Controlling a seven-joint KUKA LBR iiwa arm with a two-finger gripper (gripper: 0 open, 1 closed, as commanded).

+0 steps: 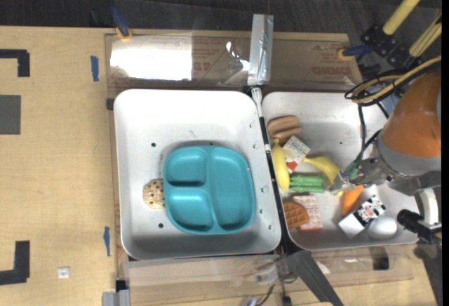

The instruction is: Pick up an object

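Cardboard-brown bench top (49, 178) spreads under us in the camera view, bearing two shallow white bins side by side. We see the left bin (133, 122) holding one teal divided tray (208, 189) and one cookie (153, 193) touching the tray's left edge. We see the right bin (330, 115) crowded along its left wall: one brown bun-like piece (283, 125) at the top, two yellow bananas (280, 168) below it, one small white carton (297, 149) between them, one green bundle (306, 183), one waffle-like piece on a card (297, 213), one orange carrot (351, 199), and one white block with dark marks (367, 213) next to a pale rounded thing we cannot name. Our arm (419, 125) reaches in from the right, its orange band over the bin's right side, and the gripper (353, 175) hangs low just beside the right-hand banana's tip and the carrot's upper end. We cannot tell how the end effector is set, and we see nothing held in it. We judge the step in hand to be the approach and descent onto a chosen piece. With the pieces touching one another, we judge the next move calls for settling squarely over a single one, most likely the banana or the carrot, before closing and lifting.
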